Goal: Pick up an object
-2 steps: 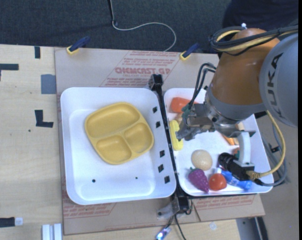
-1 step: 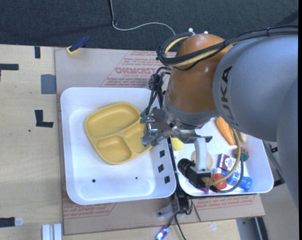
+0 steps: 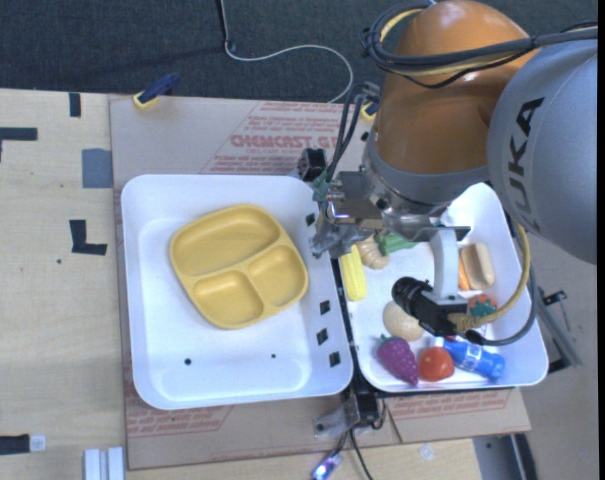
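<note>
The gripper (image 3: pixel 367 230) hangs over the right bin (image 3: pixel 512 373) at its left wall, above a yellow corn cob (image 3: pixel 353 276); whether it is spread or pressed together cannot be told. The cob looks light, stiff and smooth plastic, so grip across its middle, where it is widest

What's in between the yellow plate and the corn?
In the camera view, bare white floor of the left bin, then the two bins' touching rims with black marks, lie between the yellow plate and the corn. No toy sits there.
</note>
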